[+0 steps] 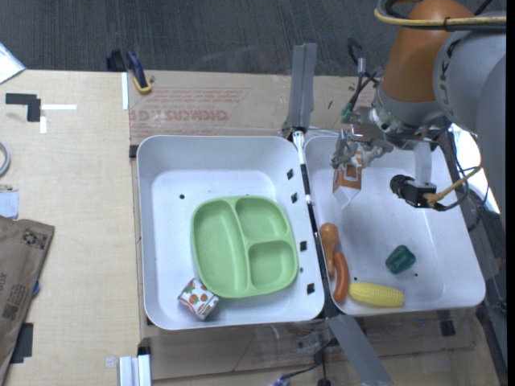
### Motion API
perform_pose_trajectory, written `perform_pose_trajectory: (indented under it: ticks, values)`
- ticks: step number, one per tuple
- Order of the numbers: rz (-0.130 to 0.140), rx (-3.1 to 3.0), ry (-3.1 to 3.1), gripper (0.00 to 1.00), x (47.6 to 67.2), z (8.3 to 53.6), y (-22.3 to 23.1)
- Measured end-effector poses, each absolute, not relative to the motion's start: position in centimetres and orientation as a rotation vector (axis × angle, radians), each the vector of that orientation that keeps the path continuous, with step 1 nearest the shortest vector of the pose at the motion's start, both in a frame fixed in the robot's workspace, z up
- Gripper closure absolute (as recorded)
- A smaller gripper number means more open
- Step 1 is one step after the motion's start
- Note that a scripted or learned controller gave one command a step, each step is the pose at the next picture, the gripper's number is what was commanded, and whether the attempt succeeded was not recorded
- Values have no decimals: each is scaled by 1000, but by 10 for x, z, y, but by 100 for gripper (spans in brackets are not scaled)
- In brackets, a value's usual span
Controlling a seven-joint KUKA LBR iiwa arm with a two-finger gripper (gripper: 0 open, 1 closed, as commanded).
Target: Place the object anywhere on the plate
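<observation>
A green divided plate (241, 244) lies in the left bin (161, 183), towards its front. My gripper (351, 156) hangs over the back left corner of the right bin (451, 296), just right of the wall between the two bins. Its fingers are shut on a small orange-and-white packet (348, 177), which dangles below them, lifted off the bin floor. The packet is to the right of the plate and farther back than it.
A small strawberry-print carton (199, 300) sits at the plate's front left corner. The right bin holds an orange piece (328, 235), a red sausage (341, 277), a yellow corn cob (375, 294) and a green block (400, 257). A cable loops beside the wrist (418, 190).
</observation>
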State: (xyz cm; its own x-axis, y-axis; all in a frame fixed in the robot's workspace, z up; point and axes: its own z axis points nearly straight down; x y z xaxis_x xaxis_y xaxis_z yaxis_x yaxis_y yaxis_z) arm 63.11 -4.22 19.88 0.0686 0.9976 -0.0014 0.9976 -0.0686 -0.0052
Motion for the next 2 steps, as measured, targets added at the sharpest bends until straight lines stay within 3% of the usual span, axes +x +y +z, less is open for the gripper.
perform_pose_trajectory:
  ticks: [1, 2]
  values:
    - [8, -2368, -2062, 100, 659, 199, -70]
    - [10, -2106, -2325, 100, 640, 187, 29]
